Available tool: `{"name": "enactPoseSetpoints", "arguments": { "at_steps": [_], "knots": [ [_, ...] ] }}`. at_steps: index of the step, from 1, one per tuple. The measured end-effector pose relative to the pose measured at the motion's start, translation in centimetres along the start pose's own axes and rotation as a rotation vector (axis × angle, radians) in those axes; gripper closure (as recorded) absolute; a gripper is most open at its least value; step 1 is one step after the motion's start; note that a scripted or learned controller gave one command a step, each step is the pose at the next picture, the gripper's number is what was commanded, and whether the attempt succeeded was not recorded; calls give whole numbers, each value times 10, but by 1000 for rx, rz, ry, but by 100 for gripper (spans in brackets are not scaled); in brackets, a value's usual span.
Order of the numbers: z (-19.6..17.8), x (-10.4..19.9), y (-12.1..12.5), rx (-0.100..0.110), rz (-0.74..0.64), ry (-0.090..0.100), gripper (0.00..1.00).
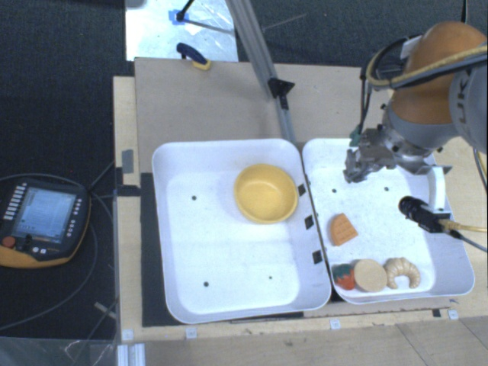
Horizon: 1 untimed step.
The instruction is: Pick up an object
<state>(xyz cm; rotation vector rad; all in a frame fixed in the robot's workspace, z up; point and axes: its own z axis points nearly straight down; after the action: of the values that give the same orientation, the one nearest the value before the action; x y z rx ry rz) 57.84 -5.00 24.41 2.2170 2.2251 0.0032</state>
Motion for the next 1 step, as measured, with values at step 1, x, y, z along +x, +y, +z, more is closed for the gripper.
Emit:
{"name": "enactPoseSetpoints", "arguments": {
  "at_steps": [1],
  "knots": [
    [-5,49,-15,1,-1,0,100]
  ]
}}
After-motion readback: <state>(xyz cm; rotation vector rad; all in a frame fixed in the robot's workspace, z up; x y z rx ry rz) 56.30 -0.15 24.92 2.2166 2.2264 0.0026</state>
